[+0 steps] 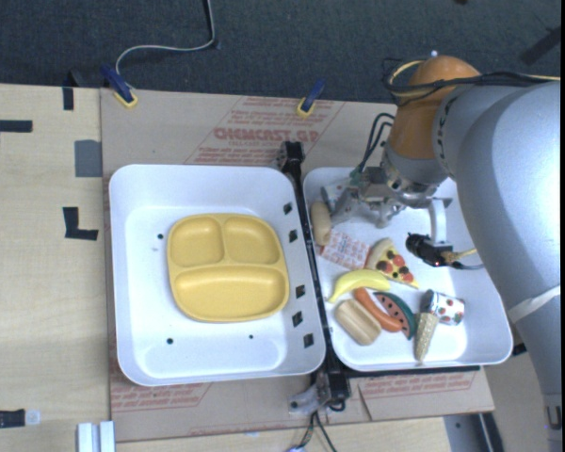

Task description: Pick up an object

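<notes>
- gripper (360,201) sits low over the back of the right bin (488,345); open or closed: cannot tell, it's a blurred grey mass; nothing seen held
- nearest candidates: pale roll (320,222) against the bin's left wall, just beside the gripper; red-and-white packet (340,248) just in front of it
- further front: pizza slice (392,262), banana (358,282), hot dog (356,323), watermelon slice (392,311), cone (424,333), crowded and touching
- step looks like lining up a grasp; probably best to take the roll or packet, drop straight down and stay off the wall; the front pile risks catching two
- left bin (141,205) holds a yellow plate (228,266), well apart
- hard to read: small silver-white thing (445,307) by the cone; the arm covers the right bin's back right corner
</notes>
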Controlling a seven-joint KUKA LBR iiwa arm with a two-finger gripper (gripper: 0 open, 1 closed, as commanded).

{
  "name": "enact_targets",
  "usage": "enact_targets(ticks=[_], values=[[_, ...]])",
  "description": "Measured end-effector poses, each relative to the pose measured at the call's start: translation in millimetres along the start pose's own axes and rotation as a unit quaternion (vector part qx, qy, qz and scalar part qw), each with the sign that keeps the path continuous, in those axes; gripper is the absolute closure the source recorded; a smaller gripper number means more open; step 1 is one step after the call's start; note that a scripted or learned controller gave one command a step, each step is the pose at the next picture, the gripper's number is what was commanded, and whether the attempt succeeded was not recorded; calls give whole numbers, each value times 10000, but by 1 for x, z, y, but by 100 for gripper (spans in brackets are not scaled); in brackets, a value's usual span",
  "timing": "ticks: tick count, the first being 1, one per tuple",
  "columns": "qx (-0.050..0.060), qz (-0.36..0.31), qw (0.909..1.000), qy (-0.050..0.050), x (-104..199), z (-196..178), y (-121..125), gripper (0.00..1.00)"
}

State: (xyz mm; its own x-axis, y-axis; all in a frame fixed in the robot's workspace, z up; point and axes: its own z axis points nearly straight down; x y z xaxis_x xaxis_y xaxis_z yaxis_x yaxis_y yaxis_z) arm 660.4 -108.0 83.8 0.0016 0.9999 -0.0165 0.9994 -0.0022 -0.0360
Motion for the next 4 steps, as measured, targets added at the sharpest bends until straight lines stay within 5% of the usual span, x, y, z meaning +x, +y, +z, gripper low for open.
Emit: enact_targets(ticks=[4], values=[[0,1,10000,2,0,0,0,0]])
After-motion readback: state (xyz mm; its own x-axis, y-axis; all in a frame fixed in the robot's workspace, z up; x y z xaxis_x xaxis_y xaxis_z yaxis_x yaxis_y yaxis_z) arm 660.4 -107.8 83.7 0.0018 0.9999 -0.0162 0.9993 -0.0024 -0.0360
